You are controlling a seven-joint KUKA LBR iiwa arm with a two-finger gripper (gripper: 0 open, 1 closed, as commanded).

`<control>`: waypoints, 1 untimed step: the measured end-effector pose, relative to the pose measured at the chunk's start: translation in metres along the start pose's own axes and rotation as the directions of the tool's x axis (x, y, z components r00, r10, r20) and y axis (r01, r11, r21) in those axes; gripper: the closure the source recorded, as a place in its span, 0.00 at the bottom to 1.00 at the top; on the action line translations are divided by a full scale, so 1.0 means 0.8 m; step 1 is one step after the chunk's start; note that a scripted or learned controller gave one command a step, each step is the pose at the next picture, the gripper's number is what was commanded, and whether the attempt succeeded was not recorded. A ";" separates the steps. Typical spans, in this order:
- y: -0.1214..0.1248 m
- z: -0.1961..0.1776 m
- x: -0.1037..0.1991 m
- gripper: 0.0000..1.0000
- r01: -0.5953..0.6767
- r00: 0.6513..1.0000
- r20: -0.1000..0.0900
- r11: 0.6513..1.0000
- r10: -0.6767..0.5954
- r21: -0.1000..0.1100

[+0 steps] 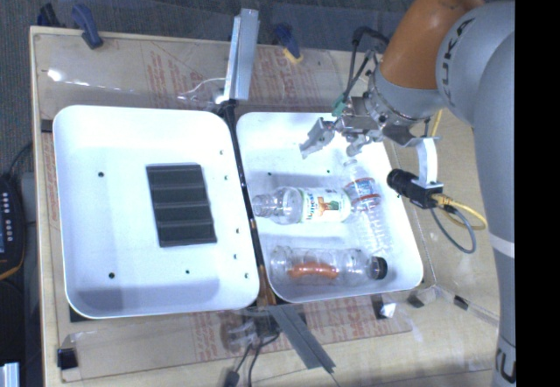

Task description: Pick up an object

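Observation:
Three clear plastic bottles lie in the right bin (pixel 262 136). One with a green and orange label (pixel 302 205) lies across the middle. A second with a red and blue label (pixel 368 212) lies along the right side. A third with an orange label and a black cap (pixel 325 267) lies near the front wall. My gripper (pixel 335 139) hangs above the bin's back part, open, with nothing between its fingers (pixel 312 139). It is apart from the bottles, just behind the second bottle's top.
The left bin (pixel 96 149) holds a flat black ribbed block (pixel 181 204). A grey metal bar (pixel 239 54) stands behind the divide between the bins. Blue clamps (pixel 87 26) sit on the bench's back edge. Cables (pixel 451 210) trail at the right of the bin.

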State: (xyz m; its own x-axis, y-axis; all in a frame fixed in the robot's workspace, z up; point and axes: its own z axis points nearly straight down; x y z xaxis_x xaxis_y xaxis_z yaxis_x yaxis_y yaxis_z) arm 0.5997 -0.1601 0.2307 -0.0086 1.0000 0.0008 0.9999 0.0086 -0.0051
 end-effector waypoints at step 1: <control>-0.038 0.169 -0.017 0.00 0.102 0.995 0.000 0.995 -0.102 0.001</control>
State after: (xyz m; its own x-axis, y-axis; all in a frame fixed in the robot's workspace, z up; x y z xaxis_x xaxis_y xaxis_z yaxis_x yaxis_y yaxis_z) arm 0.5684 -0.1737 0.0954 -0.1103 0.9939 0.0016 0.9939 0.1103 -0.0061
